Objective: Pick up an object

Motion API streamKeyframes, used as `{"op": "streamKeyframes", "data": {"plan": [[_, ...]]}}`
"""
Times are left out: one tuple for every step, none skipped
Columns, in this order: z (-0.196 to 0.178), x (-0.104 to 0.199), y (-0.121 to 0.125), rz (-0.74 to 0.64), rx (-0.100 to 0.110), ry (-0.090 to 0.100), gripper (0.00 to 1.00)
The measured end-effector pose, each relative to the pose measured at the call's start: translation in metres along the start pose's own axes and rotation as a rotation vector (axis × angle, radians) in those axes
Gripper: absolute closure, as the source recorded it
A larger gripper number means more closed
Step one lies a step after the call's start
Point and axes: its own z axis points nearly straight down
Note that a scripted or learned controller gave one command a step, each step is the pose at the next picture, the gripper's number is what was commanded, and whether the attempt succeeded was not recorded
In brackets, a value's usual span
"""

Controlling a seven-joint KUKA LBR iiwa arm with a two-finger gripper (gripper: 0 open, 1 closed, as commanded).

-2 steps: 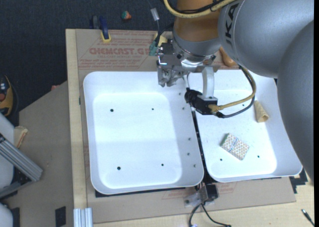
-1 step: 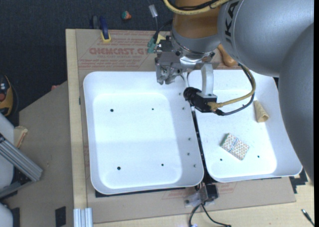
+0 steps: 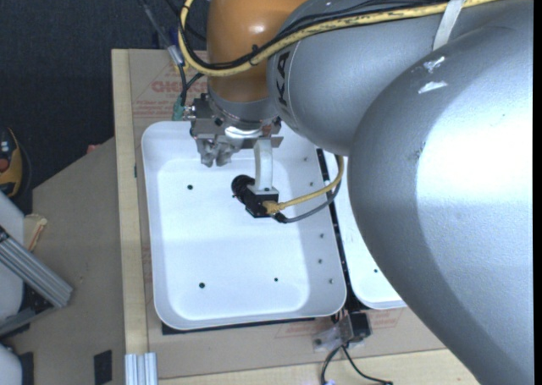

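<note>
Object: we cannot tell where it lies relative to the fingers [image 3: 208,155], which stand narrow, drawn close together. The gripper [image 3: 217,157] hangs over the far end of the left bin [image 3: 169,290], whose white floor stretches from the fingertips toward us.

My arm [image 3: 440,163]: one, grey, smooth-skinned; bulks large in the near right of the view and reaches across toward upper centre, narrowing as it goes.
My orange band [image 3: 246,19]: glossy, dome-shaped; sits at the arm's far end, directly above the wrist.
My wrist [image 3: 239,112]: short grey metal section under the band, turned downward.
My hand [image 3: 218,153]: fixed below the wrist, pointing straight down; its state cannot be told from this slant.
</note>
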Motion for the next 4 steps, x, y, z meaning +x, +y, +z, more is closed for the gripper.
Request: {"op": "streamKeyframes", "data": {"plan": [[-0.059,-0.021,-0.044,0.009,-0.007,0.001,1.0],[-0.195,0.003,-0.064,0.003,-0.023,0.007,1.0],[-0.091,0.001,-0.115,0.008,0.006,-0.005,1.0],[-0.171,0.002,-0.126,0.005,-0.014,0.003,1.0]]}}
